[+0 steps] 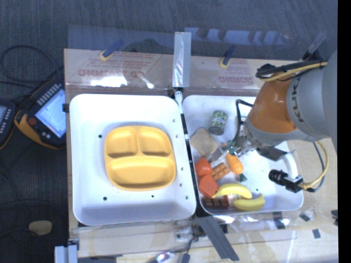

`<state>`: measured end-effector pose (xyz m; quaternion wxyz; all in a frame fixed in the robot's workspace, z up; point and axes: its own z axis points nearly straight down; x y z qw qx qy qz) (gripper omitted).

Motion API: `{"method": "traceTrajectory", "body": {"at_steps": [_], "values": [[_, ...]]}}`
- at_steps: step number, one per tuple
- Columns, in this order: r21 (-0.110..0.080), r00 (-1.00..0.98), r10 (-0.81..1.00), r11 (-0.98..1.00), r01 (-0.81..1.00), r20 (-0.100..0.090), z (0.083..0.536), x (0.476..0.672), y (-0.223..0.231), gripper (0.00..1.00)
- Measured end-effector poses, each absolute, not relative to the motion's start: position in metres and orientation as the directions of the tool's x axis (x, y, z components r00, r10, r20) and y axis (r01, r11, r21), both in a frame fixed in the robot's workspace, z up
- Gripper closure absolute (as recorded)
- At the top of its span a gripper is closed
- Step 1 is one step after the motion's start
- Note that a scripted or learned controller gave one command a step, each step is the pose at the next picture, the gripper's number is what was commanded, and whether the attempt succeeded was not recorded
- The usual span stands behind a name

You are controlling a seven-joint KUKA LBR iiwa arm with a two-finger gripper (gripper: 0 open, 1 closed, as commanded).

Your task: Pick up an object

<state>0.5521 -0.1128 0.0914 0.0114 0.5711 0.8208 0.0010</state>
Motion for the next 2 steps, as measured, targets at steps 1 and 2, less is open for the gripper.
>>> {"method": "traceTrajectory", "body": {"at_steps": [1, 2], "values": [[0.017, -0.348, 0.938, 0.348, 0.937, -0.014, 0.102, 0.553, -0.111, 1.00], [-0.002, -0.141, 0.990, 0.141, 0.990, -0.001, 0.183, 0.590, -0.058, 1.00]]}}
